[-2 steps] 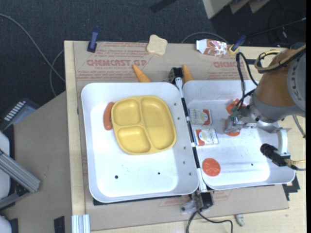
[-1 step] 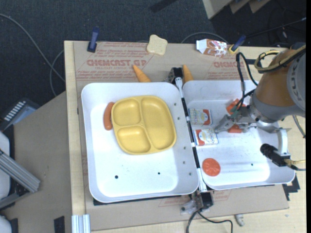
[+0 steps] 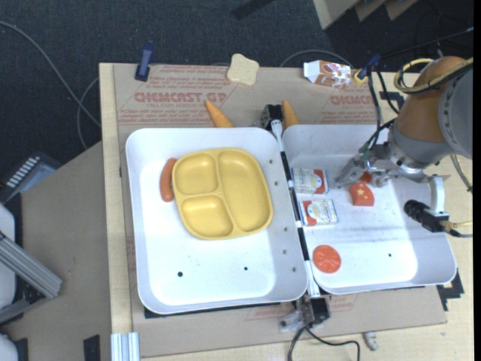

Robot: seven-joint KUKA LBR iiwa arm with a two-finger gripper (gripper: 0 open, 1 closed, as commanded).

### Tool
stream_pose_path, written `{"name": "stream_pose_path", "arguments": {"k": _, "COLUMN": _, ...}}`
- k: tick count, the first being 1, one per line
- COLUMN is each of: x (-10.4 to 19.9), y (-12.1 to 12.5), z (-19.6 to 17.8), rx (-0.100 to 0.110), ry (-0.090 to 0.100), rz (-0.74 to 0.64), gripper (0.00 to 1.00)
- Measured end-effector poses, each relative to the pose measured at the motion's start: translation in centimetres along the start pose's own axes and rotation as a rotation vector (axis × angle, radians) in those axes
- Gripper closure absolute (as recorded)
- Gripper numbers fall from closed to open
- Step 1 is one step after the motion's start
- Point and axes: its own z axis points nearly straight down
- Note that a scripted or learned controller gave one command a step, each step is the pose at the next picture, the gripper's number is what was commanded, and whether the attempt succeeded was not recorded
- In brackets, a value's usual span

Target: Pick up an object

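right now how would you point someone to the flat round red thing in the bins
Look at the right-hand white bin, the one the arm reaches into. Go to its near left corner: the round red disc lies there alone. Unlike the lumpy strawberry and the two printed packets, it is flat, plain and circular.

Grey arm [image 3: 451,119] enters from the right, orange band uppermost. Wrist bent downward. Gripper [image 3: 362,173] points down and leftward, held low.
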Motion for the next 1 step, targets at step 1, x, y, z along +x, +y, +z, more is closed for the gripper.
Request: {"name": "stream_pose_path", "arguments": {"k": 1, "x": 0.02, "y": 0.08, "z": -1.04, "rx": -0.003, "ry": -0.002, "rz": -0.001, "gripper": 1.00}}
